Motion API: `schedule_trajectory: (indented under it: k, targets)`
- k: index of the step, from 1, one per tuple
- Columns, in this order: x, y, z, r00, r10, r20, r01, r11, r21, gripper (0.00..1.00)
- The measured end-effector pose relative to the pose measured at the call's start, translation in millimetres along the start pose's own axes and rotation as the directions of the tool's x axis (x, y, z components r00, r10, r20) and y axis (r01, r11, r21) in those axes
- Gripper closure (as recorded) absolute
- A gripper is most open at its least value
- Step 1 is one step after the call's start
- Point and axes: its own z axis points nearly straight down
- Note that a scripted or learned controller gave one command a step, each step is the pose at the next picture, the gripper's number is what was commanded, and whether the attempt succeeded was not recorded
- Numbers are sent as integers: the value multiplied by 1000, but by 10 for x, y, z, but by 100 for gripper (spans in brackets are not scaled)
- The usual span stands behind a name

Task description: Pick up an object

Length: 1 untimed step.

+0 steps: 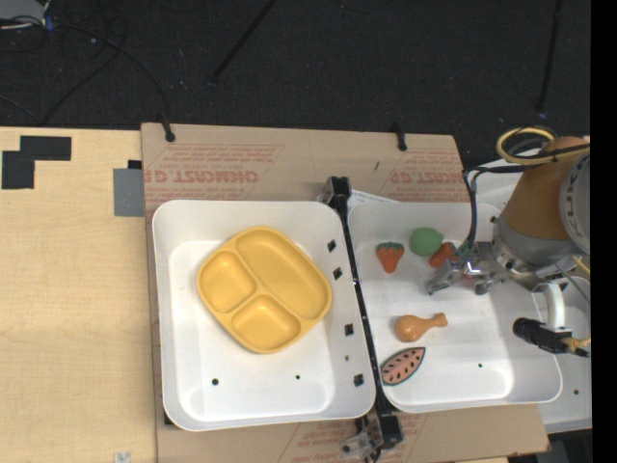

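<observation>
The watermelon slice toy [402,365] lies nearest the camera, at the front left corner of the right bin [501,389], close to the central divider [352,302]. Behind it, near the middle of the same bin, rests the chicken drumstick toy [418,326], its thin end pointing right. Further back, the gripper [449,276] is positioned low over the bin floor, reached in from the right by the grey arm [549,210] with its orange band. The metal fingers point left; whether they are spread or closed cannot be determined, and no object is visible between them. A small red-orange piece [442,255] lies just behind the gripper, touching or nearly touching it. The strawberry toy [389,257] stands to the left of the gripper, apart from it. The green round toy [425,241] sits at the rear, just beside the red-orange piece.

The left bin [183,374] holds a yellow divided plate [263,287] with three compartments, set at an angle. Both bins rest on a cardboard sheet [289,162].
</observation>
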Motion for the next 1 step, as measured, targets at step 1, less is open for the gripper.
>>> schedule_trajectory:
  k: [1]
  targets:
    - [-6, 5, -123, 1000, 1, 1, -1, 1000, -2, 100]
